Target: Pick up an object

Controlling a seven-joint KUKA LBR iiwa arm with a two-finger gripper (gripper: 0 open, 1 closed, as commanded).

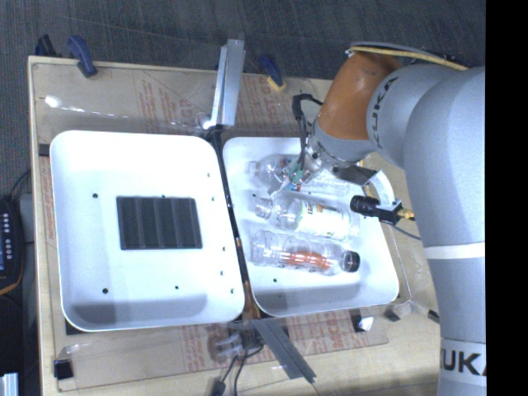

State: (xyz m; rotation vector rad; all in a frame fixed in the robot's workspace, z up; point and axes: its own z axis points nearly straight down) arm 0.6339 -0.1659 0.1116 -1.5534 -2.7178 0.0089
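Evidently my arm (429, 139) reached over the right bin (375, 287) because the clear bottles (301, 258) lay heaped along its middle; my pincer (304, 165) hung at the far edge, its spread and any hold beyond telling.

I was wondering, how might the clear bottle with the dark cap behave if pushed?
The bottle lies on its side in the right bin, so it would probably roll. Its clear plastic looks light and slippery. Neighbouring bottles may block it.
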